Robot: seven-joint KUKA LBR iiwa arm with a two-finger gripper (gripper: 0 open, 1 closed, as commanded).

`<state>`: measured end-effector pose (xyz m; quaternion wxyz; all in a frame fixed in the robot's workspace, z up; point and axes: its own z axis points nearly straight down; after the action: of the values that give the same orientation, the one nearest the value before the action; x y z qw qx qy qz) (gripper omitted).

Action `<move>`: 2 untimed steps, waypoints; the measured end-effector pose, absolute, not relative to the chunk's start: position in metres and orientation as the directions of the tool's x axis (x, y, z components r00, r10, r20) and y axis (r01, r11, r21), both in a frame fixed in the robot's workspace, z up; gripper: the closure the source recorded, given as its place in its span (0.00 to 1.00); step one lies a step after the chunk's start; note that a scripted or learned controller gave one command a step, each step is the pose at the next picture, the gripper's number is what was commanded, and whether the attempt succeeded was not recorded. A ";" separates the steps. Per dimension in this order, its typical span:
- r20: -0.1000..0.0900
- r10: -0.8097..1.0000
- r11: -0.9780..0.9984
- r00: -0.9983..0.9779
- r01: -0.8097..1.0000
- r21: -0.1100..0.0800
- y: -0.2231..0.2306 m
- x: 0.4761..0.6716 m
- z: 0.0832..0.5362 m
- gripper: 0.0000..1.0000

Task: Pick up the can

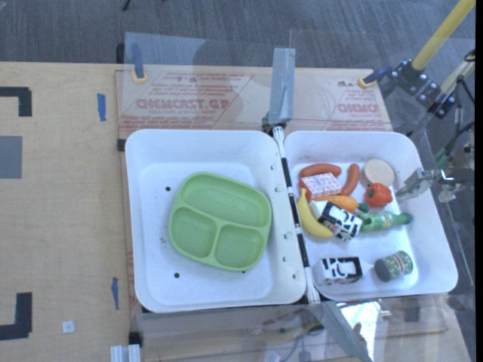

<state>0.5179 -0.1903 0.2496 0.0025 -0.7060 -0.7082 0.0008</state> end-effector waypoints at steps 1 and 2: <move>0.011 1.000 -0.024 0.024 1.000 -0.002 -0.215 0.484 0.104 0.00; 0.017 0.999 -0.035 0.035 0.999 0.002 -0.212 0.485 0.090 0.00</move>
<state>0.4852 -0.2121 0.0896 0.0051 -0.7193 -0.6947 -0.0069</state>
